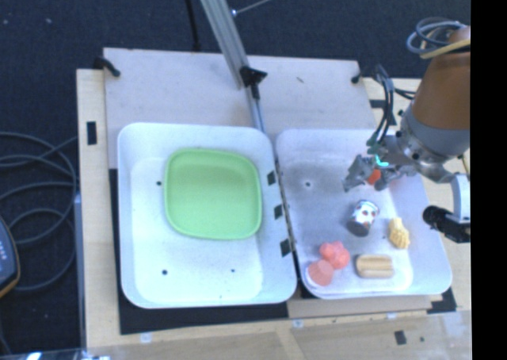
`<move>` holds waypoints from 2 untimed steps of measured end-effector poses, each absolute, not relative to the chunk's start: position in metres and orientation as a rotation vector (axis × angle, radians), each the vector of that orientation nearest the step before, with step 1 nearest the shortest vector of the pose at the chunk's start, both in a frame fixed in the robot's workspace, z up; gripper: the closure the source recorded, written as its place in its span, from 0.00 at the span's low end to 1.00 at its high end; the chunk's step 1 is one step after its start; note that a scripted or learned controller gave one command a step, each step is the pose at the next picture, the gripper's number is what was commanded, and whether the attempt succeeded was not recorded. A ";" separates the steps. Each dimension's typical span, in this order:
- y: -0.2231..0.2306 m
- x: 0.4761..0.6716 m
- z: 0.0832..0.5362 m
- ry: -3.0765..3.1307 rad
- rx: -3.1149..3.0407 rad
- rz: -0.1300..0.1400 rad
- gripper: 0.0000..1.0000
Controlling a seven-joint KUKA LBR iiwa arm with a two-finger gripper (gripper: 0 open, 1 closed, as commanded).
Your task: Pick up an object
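My pincer (371, 172) hovers over the right bin (317, 152), near its far right corner; finger state I cannot tell. The ball (364, 216) lies just nearer the front edge.

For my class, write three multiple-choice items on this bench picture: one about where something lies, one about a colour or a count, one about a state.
1. Where does the green plate lie?
A. In the left bin
B. In the right bin
C. On the bare bench

2. What colour is the band above the arm's wrist?
A. Blue
B. Orange
C. Green

3. How does the bread roll lie?
A. Between the gripper's fingers
B. On the green plate
C. On the right bin's floor, apart from the gripper

Answers: 1 A, the plate sits on the left bin's floor. 2 B, the band shows orange. 3 C, the roll rests near the bin's front edge, well below the gripper.
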State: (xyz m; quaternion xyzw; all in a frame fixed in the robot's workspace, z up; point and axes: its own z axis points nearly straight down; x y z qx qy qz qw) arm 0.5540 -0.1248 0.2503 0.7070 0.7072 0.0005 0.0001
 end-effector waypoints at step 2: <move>-0.120 0.561 0.204 2.222 2.223 -0.004 0.00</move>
